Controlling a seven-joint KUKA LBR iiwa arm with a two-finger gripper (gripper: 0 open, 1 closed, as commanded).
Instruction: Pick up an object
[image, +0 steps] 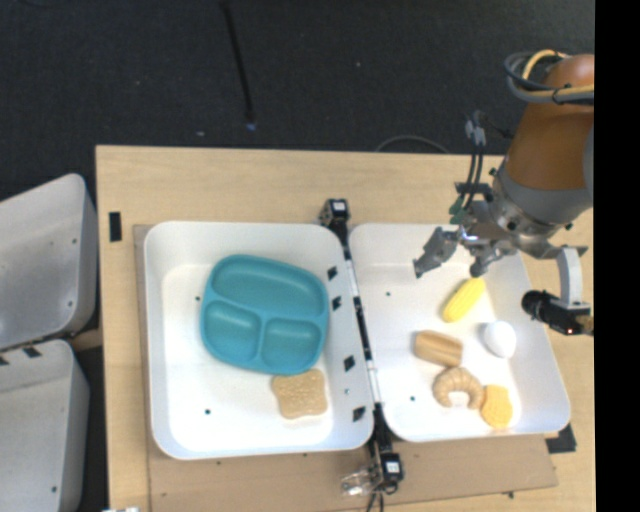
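Note:
My gripper (460, 255) hangs over the far part of the right bin (395, 300), its two grey fingers spread apart with nothing between them. Just below it lies a yellow banana-shaped piece (464, 299). Nearer the front of that bin sit a tan bread roll (438, 348), a white egg (498, 339), a croissant (457, 386) and a small orange-yellow piece (496, 405).
The left bin (175, 400) holds a teal divided plate (265, 313) and a slice of toast (300, 393) by its front right. A raised divider (355, 320) with black clips separates the two bins. The wooden bench (200, 180) surrounds them.

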